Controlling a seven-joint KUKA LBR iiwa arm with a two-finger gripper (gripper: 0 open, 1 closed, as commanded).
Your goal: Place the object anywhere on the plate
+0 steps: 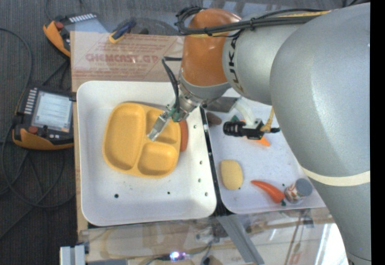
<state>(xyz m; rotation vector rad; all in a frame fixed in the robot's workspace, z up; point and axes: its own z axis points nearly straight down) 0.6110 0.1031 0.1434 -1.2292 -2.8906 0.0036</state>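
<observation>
A yellow plate with three compartments lies in the left bin. My gripper hangs over the plate's middle, where the dividers meet, pointing down and to the left. A reddish-brown sausage-shaped object lies against the plate's right rim, just right of the gripper. I see nothing held at the gripper's tip.
The right bin holds a pale yellow potato-like lump, a red chili-like piece, a small grey round item and a small orange bit. The arm's bulk covers the right bin's far side. A cardboard sheet lies behind the left bin.
</observation>
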